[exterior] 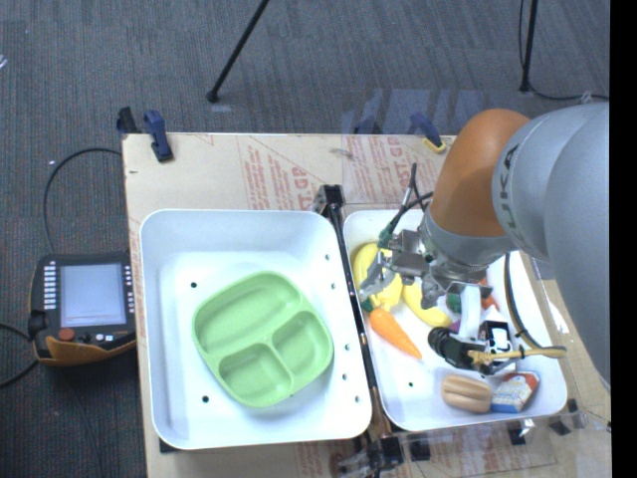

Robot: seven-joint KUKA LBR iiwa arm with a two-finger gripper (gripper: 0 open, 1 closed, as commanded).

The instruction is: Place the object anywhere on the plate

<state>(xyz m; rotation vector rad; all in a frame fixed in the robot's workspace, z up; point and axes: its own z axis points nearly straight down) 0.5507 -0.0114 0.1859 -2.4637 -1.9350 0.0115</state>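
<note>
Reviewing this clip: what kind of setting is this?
Most likely a robotics lab bench: a grey and orange robot arm over two shallow white bins, a handheld control pendant on the grey carpet, and tripod legs behind the bench.

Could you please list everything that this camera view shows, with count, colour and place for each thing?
plate: one, light green, three compartments, in the left bin
left bin: one, white, on the bench
right bin: one, white, beside the left bin
carrot: one, orange, near the right bin's left wall
banana: one, yellow, in the right bin, partly under the gripper
bread roll: one, tan, at the right bin's near edge
small carton: one, blue, white and red, next to the bread roll
control pendant: one, black and orange, on the floor left of the bench
clamps: two in sight, blue, on the bench's far edge
arm: one, grey with an orange band, above the right bin
gripper: one, dark, over the banana
</note>
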